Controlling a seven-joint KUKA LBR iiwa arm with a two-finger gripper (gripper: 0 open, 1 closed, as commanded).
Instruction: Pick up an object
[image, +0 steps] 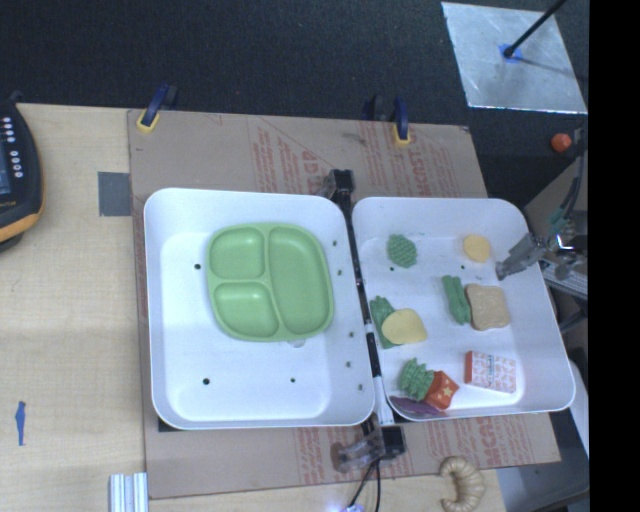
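Gripper: the gripper (506, 264) hangs at the right edge of the right bin (540, 400), near the far right corner; I cannot tell its state from this view, and nothing shows in its grasp.
Arm: only a little of the arm's grey metalwork (560, 250) shows past the bin's right edge, so the reach looks barely begun.
Right bin: it carries the toy food to pick from, spread loosely, probably so that each piece can be taken alone.
Nearest pieces: a small yellow round (477, 247) lies just inside the far right corner and a slice of bread (488, 306) sits toward the right edge, touching a green pod (456, 299).
Other pieces: a green leafy lump (401, 250) near the far left corner, a yellow wedge (403, 325) by the left edge, a red-and-white packet (491, 371) near the front right corner, and a green, red and purple cluster (426, 388) at the front edge.
Left bin: the left bin (170, 390) carries a green divided plate (270, 281) at its middle.
Judgement: the yellow round or the bread looks the easiest target from here; nothing is lifted yet.
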